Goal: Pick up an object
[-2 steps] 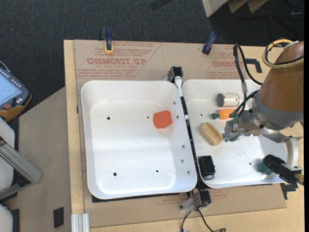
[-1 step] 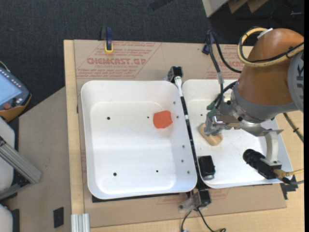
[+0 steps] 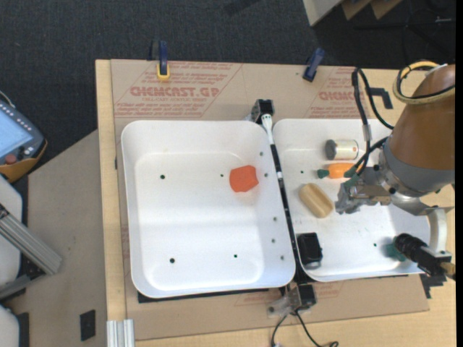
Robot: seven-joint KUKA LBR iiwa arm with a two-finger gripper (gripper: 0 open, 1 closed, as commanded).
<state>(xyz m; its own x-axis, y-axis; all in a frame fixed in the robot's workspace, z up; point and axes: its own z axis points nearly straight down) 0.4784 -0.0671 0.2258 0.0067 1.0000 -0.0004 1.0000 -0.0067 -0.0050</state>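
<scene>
My gripper [image 3: 349,199] hangs over the middle of the right bin [image 3: 347,266], just right of a tan rounded block [image 3: 316,199]. An orange carrot-like piece with a green tip [image 3: 334,170] lies just behind the gripper. Farther back lies a small grey and cream cylinder [image 3: 341,149]. A black block [image 3: 309,249] sits in the right bin's front left corner. A red-orange block [image 3: 244,179] rests in the left bin [image 3: 145,194], towards its right side. I see nothing held in the gripper.
A small green thing [image 3: 393,249] lies near the right bin's front right, partly hidden by the arm. The arm's grey and orange body [image 3: 427,136] covers the bin's right side. Blue clamps [image 3: 162,53] hold the board's far edge.
</scene>
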